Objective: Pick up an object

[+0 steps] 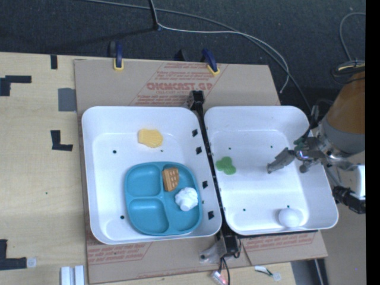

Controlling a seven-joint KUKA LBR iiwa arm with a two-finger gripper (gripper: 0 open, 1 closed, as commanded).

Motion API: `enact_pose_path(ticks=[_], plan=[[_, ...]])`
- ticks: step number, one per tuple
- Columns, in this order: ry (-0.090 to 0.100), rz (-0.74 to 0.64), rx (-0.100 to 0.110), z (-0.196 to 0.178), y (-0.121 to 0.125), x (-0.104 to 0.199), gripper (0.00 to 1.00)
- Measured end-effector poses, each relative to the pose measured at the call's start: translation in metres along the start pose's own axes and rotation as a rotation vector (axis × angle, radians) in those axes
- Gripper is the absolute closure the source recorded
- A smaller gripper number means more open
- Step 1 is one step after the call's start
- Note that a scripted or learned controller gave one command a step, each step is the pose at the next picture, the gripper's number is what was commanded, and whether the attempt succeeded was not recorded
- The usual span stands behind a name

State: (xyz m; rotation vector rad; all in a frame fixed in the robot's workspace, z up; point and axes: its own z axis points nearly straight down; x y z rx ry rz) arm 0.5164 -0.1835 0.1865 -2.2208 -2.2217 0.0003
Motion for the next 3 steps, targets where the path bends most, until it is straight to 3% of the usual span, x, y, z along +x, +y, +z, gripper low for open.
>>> enact_pose_path(ticks=[1, 2, 3], plan=[[0.0, -0.004, -0.007, -0.077, 0.017, 0.043, 0.0], [0.001, -0.001, 0.006, 0.105, 0.027, 0.061, 0.0], [0.002, -0.008, -0.009, -0.003, -0.002, 0.146, 0.0]])
